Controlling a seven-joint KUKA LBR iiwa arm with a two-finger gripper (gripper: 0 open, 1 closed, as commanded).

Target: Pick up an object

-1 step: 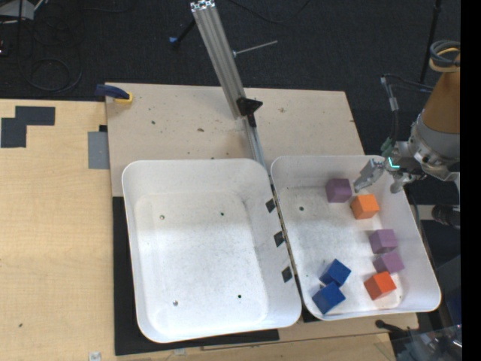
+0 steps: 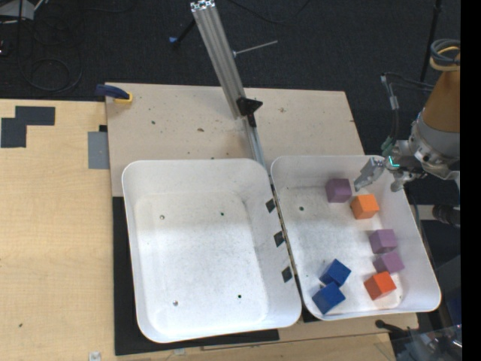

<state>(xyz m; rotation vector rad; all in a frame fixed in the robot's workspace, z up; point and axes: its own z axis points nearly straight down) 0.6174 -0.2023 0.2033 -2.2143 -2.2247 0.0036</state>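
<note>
**Hand poised at the far rim of the right bin**

While my arm (image 2: 442,119) reaches in from the right, my hand (image 2: 379,173) hangs over the far right corner of the right bin (image 2: 421,307), and I cannot tell whether it is released or clenched; nothing shows between its tips. Just beside it, toward the middle of the bin, sits a purple block (image 2: 338,189), and an orange block (image 2: 364,206) lies close below the hand, apart from the purple one. Further down the right side two more purple blocks (image 2: 383,241) sit near each other, one touching or nearly touching the next, with a red-orange block (image 2: 380,285) at the near corner. Two blue blocks (image 2: 331,284) rest together near the bin's near left edge. The left bin (image 2: 143,179) stands flush against the right one, small black clips (image 2: 279,238) along the shared rim. Both bins rest on my worktop (image 2: 180,119), where a slanted aluminium bar (image 2: 222,55) rises behind them and a blue-and-yellow clamp (image 2: 114,93) grips the far left corner. No writing or label is legible anywhere.
</note>
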